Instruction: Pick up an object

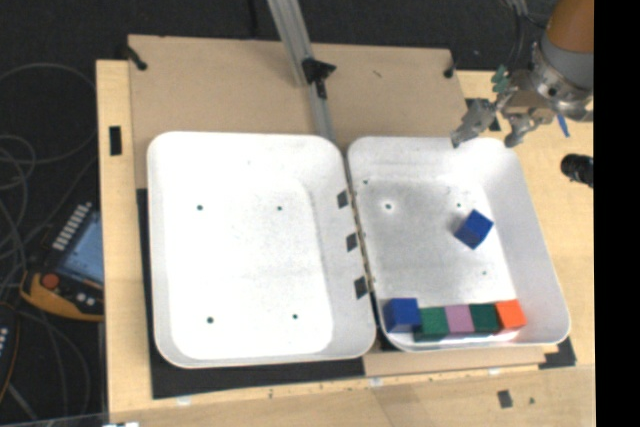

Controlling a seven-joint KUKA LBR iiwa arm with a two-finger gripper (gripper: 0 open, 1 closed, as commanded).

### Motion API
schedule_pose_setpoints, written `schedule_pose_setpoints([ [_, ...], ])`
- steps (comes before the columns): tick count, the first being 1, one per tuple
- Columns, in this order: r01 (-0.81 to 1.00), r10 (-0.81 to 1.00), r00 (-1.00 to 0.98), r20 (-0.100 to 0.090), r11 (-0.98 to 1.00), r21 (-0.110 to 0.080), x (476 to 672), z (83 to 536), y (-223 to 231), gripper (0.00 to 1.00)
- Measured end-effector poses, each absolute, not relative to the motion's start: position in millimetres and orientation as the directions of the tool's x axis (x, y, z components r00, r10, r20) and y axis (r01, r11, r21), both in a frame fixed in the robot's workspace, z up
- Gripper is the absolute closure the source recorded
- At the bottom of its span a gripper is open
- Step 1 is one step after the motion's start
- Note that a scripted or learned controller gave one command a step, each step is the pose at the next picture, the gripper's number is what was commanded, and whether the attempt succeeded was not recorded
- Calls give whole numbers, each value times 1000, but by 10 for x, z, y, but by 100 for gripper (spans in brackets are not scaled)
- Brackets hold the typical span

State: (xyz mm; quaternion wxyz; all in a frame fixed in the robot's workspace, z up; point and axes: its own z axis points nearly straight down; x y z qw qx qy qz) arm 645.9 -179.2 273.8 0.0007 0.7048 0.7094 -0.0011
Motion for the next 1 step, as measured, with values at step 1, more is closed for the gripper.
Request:
schedule_pose_setpoints([
  [1, 1000, 1000, 3, 0, -3, -9, 5521, 1435, -2113, 0],
])
